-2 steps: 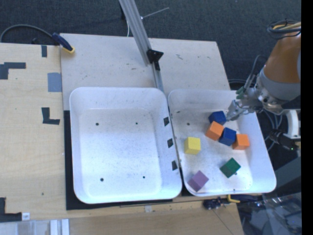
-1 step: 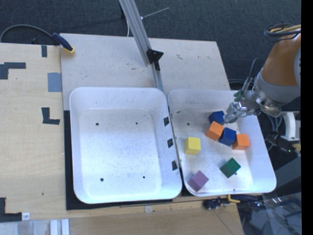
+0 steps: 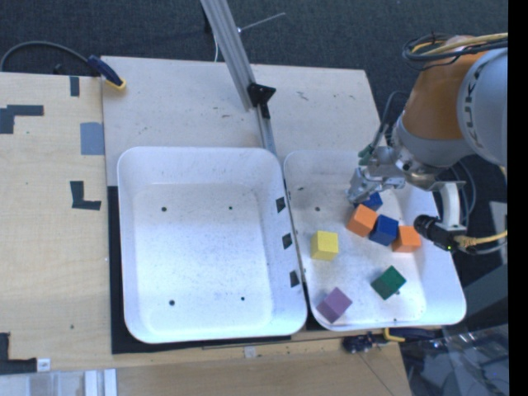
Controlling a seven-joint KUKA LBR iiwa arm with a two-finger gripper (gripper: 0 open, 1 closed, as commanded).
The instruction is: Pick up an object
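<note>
One blue block (image 3: pixel 374 200) right under the gripper (image 3: pixel 364 190).

My bins (image 3: pixel 198 165) are white; the blocks are yellow (image 3: pixel 325 245), purple (image 3: pixel 334 304), green (image 3: pixel 388 282), blue (image 3: pixel 384 229), and orange (image 3: pixel 362 219).

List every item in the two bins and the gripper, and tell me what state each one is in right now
gripper: low over the right bin's far end, above a blue block
right bin: holds the blocks
left bin: sits beside the right bin
orange block: loose, touching the blue cube
blue cube: loose
yellow block: loose, alone
green block: loose
purple block: loose
</note>
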